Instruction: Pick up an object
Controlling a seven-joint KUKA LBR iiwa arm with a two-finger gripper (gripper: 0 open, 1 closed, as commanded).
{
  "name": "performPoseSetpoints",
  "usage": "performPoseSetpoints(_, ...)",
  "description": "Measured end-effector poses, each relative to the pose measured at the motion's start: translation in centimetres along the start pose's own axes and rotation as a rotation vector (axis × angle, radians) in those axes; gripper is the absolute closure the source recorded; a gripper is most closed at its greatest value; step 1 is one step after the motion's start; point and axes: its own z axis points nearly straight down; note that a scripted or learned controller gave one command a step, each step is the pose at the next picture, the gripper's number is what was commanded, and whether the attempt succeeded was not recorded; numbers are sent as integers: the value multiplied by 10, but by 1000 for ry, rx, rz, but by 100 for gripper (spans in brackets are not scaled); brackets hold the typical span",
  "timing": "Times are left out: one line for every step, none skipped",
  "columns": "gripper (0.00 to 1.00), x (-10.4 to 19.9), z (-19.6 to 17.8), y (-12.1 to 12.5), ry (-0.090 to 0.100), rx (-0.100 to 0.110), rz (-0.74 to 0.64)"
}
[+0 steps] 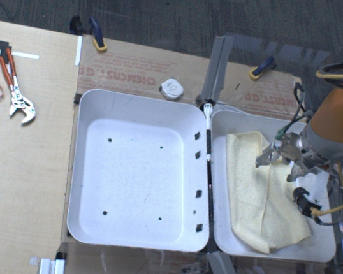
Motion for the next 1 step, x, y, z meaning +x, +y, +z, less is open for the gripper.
performPoseSetpoints(0,-35,-15,31,-1,-3,-98)
